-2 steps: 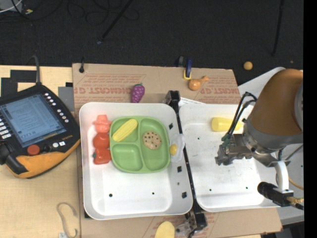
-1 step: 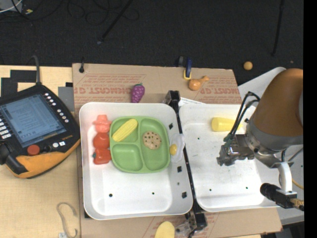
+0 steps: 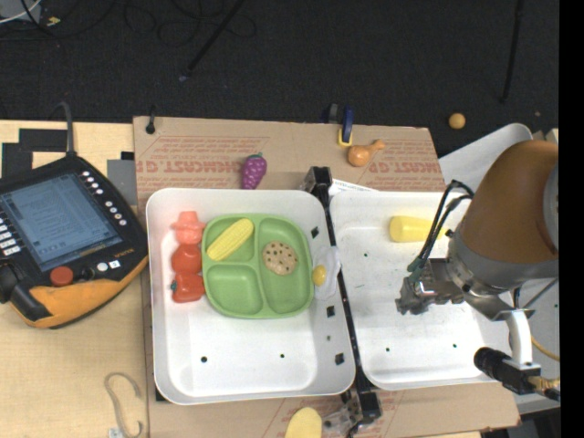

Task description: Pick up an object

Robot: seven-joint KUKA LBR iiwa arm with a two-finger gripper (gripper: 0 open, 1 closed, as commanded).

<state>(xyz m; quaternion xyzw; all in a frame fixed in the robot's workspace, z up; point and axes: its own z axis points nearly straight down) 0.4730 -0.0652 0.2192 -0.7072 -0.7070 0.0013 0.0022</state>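
I see the arm [image 3: 516, 213] reaching in from the right, its hand [image 3: 415, 295] hanging low over the right bin [image 3: 429, 363], about mid-bin. Whether the hand is apart or together I cannot tell — it reads as a dark blur from here, and I see nothing between its tips.

Nearest object to it: a yellow block [image 3: 411, 228] lying in the right bin toward the far wall, apart from the hand and beyond it.

Left bin [image 3: 237, 372] holds a green divided tray [image 3: 246, 295] in its far half. A corn cob [image 3: 228, 237] lies tilted in the tray's far-left compartment; a round cookie [image 3: 280, 258] sits in the right compartment. A red toy figure [image 3: 186, 261] lies just beside the tray's left edge, touching or nearly touching it. A small yellow piece [image 3: 320, 276] sits at the tray's right edge by the bin wall.

Outside the bins on the cardboard [image 3: 201, 153]: purple grapes [image 3: 253, 171] behind the left bin, an orange pear-like piece [image 3: 362, 152] behind the right one, a yellow item [image 3: 304, 422] at the near edge. A small orange ball [image 3: 456, 120] lies farther back. A teach pendant [image 3: 64, 235] rests on the tabletop [image 3: 55, 381] to the left.
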